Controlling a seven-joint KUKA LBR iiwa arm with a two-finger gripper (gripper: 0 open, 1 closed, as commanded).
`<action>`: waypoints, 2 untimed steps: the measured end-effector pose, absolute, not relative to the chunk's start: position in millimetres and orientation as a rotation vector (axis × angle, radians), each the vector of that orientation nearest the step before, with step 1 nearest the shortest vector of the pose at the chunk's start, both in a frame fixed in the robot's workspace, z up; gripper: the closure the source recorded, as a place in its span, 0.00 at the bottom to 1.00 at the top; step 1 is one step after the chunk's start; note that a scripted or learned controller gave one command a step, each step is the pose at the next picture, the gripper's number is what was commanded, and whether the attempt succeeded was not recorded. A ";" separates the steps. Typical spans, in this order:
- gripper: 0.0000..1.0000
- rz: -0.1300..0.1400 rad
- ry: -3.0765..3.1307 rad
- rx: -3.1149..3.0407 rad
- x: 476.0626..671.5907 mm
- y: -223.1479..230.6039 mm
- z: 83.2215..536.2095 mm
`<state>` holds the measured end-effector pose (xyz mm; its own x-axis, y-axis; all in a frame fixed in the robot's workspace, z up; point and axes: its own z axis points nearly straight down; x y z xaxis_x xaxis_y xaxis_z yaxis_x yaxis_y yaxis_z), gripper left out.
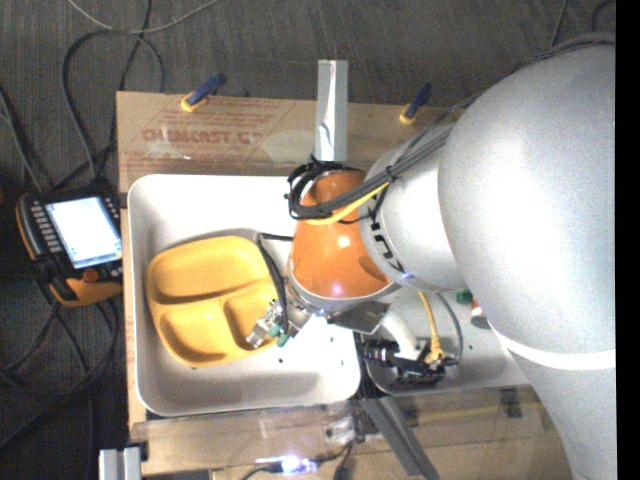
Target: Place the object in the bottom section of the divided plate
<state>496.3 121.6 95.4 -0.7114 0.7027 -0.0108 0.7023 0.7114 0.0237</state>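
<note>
The grey arm (520, 208) reaches in from the right and fills much of the scene, its orange band (335, 243) sitting just above the wrist. The claw (272, 330) hangs low at the right edge of the yellow divided plate (205, 293), its tip over or just against the plate's lower right rim; whether it actually touches cannot be told. Something small and green (284, 339) shows at the tip, but it is too small to name, and whether the claw is spread or pressed together cannot be told either. The plate lies to the claw's left inside the left white bin (150, 368), with its raised dividers splitting it into sections, the nearest one right beside the claw. Bare white bin floor runs below the claw and along the plate's left side, giving open room there, while the bin's wall rises close on the claw's right. Beyond the bin's far edge, the brown tabotop board is better called the tabletop (220, 138), and a handheld pendant (75, 233) lies well off to the left.
</note>
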 end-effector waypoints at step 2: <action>1.00 -0.004 2.945 1.103 514.9 129.4 135.4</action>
